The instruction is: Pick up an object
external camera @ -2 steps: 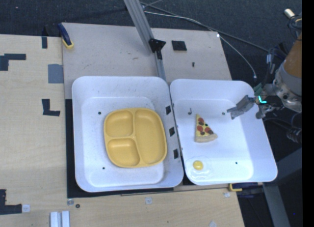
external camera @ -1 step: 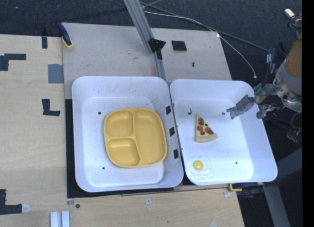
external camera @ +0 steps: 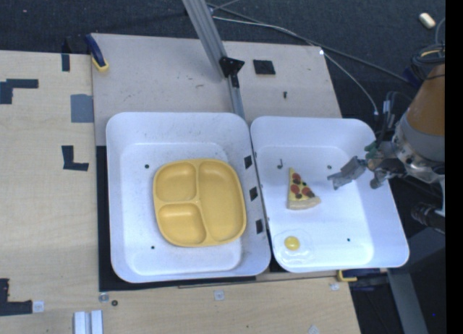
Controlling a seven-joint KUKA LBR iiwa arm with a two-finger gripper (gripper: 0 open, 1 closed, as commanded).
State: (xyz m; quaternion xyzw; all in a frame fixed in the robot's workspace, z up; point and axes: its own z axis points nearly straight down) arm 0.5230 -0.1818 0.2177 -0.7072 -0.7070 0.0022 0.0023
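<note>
Reaching in from right over right bin (external camera: 376,249), gripper (external camera: 359,174) spread wide, holding nothing, just right of pizza slice (external camera: 299,191).

An orange band (external camera: 432,105) is seen on the arm (external camera: 427,134) above a rounded grey wrist section. Below it, a cluster of dark metal fittings is visible, and the gripper (external camera: 359,174) is made up of slim grey fingers — matte, angular. Thin dark cables (external camera: 385,108) are seen beside the wrist.
</note>
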